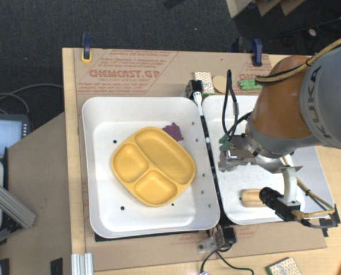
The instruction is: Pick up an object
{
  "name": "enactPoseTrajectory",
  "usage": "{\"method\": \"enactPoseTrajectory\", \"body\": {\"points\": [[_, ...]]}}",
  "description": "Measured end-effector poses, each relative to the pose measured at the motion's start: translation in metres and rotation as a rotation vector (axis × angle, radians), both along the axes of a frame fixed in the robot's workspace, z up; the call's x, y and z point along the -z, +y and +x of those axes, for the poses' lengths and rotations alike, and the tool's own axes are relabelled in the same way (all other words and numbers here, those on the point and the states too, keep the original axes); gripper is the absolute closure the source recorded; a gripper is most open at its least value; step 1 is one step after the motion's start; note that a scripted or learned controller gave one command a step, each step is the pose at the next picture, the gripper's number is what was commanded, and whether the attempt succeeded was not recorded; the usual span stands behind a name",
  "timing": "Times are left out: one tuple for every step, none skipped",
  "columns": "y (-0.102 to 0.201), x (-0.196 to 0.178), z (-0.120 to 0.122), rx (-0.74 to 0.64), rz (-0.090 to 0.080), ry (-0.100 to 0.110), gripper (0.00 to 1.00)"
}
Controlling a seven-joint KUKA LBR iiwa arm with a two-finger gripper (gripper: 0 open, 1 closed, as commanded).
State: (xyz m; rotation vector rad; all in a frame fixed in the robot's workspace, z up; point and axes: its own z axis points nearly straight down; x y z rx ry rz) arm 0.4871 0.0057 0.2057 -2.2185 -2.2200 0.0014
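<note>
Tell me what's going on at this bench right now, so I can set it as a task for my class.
A grey KUKA arm with an orange band reaches in from the right and hangs over the right bin. A tan cylinder-like object lies in that bin near the arm's dark tooling; whether anything is gripped cannot be told. The left bin holds a yellow divided plate with a small purple item at its upper edge.

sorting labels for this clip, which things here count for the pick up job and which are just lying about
For the job:
- yellow divided tray in the left bin
- small purple piece at the tray's upper edge
- tan cylinder in the right bin
- arm over the right bin

Lying about:
- blue clamps
- cardboard sheet
</note>
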Motion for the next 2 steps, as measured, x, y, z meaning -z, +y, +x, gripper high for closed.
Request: {"method": "enactPoseTrajectory", "body": {"points": [[-0.047,-0.069,0.013,0.002,-0.003,-0.006,1.00],[-0.018,0.026,-0.007,0.000,0.000,0.006,1.00]]}}
